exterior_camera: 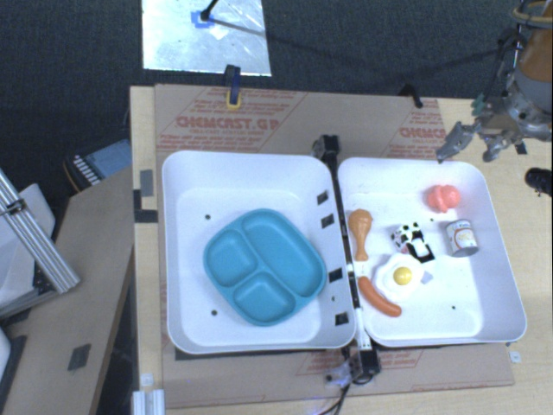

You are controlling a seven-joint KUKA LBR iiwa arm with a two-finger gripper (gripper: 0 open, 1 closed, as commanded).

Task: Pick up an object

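My gripper hangs above the far right corner of the right bin, fingers spread open with nothing between them. Below it in that bin lie a pink toy, a small tin can, a black-and-white cow figure, a chicken drumstick, a fried egg and a sausage. The pink toy is the closest to the gripper, a little in front of it and to its left.
The left bin holds a blue divided plate. A black clip strip joins the two bins. Both rest on a cardboard sheet. A metal plate lies on the floor beyond the bench.
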